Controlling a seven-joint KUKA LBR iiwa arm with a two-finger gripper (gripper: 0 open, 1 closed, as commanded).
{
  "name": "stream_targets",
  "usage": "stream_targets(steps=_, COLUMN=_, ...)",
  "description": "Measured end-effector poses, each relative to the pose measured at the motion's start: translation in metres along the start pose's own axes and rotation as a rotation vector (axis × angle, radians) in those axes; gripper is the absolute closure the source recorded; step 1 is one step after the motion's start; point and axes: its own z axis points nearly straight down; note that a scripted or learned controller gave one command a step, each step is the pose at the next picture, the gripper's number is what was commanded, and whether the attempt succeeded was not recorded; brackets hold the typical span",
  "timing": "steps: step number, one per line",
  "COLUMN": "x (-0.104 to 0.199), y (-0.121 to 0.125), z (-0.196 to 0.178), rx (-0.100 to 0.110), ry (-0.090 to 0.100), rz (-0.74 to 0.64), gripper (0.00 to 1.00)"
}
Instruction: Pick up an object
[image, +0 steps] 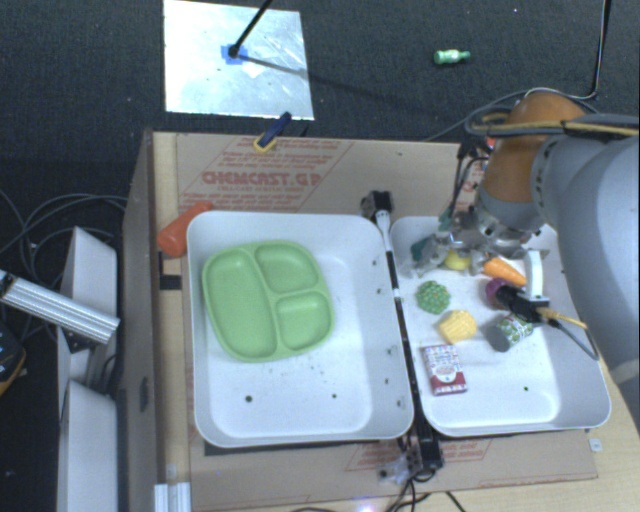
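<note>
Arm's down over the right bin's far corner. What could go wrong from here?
1. The gripper sits amid close-packed items: a small yellow piece, the carrot and the green bumpy ball. It may nudge or trap the wrong one.
2. It works close to the right bin far rim, so an item could be pushed against or over the wall.
3. The arm hides the fingers, so a missed grasp may pass unnoticed.

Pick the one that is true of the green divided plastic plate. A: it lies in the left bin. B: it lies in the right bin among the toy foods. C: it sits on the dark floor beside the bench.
A: the green divided plastic plate lies flat in the left white bin, apart from the toy foods.
</note>
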Motion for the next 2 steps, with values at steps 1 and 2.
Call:
stream_targets(steps=1, x=-0.015, y=0.003, z=-0.023, rx=-0.02, ry=-0.004, rz=0.001, gripper=0.0)
stream_targets(steps=2, x=-0.025, y=0.004, z=0.0, rx=0.005, ry=0.01, rz=-0.007, gripper=0.0)
